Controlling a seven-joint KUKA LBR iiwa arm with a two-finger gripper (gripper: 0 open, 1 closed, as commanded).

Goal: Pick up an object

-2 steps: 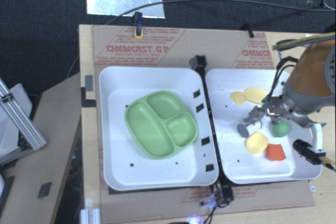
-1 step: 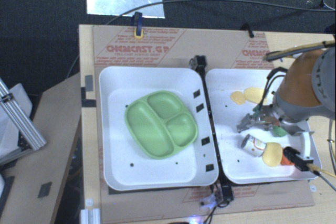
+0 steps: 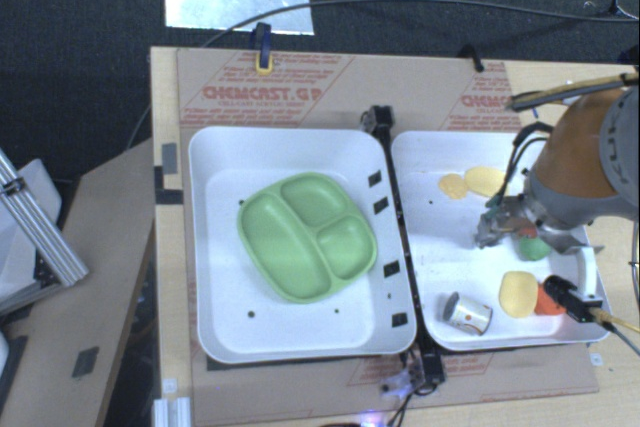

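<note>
My gripper (image 3: 489, 232) hangs low over the middle of the right bin (image 3: 425, 155). Just to its right a green object (image 3: 535, 249) with a small red piece (image 3: 526, 233) on top lies partly under the wrist. Two yellow pieces (image 3: 485, 179) (image 3: 453, 186) lie further back. At the front of the bin are a pale yellow object (image 3: 518, 293), an orange-red one (image 3: 551, 302) beside it, and a small silver can (image 3: 467, 313) on its side.
The left bin (image 3: 220, 165) holds a green divided plate (image 3: 307, 235). A black divider with clips (image 3: 392, 215) runs between the bins. The arm (image 3: 590, 155) reaches in from the right over the right bin's far side.
</note>
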